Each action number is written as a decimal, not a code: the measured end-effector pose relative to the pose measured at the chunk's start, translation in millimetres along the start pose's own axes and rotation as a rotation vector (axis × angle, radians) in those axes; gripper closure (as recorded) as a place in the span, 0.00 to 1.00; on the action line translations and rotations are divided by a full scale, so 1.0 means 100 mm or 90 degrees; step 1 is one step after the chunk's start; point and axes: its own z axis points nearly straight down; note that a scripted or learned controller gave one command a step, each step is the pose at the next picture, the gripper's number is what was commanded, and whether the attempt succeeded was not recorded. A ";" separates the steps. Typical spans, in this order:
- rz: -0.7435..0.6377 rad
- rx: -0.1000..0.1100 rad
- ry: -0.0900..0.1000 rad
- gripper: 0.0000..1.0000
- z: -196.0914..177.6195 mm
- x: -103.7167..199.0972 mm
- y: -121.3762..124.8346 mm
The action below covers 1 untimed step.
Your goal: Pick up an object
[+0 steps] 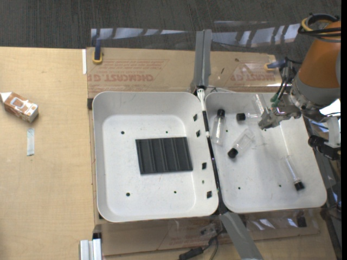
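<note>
Nearest the camera, at the lower edge, a grey strut (241, 240) is seen between the two bins' front rims. Left bin (108, 199): a dark ribbed mat (164, 155) lies flat near its centre, alone, well apart from the walls. Right bin (314, 196): several clear tubes with black caps are scattered loosely, none stacked. One clear tube (218, 124) rests near the left wall; another capped tube (241, 143) lies tilted near the middle; a small black cap piece (241, 116) sits toward the back; a long syringe-like tube (293, 172) is laid diagonally toward the front right corner.

Gripper (269, 121) is positioned low over the back of the right bin, reached in from the right under the orange band (320, 64). Its opening cannot be told at this size, and nothing is visibly held. Nearest candidates, judged from position: the black cap piece and the tilted capped tube, both near but apart from the tool. Outside the bins, a small carton (20, 107) and a pale strip (30, 143) are left on the wooden bench (43, 199).
</note>
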 end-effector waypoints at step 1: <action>-0.033 0.001 0.000 1.00 -0.11 0.51 0.69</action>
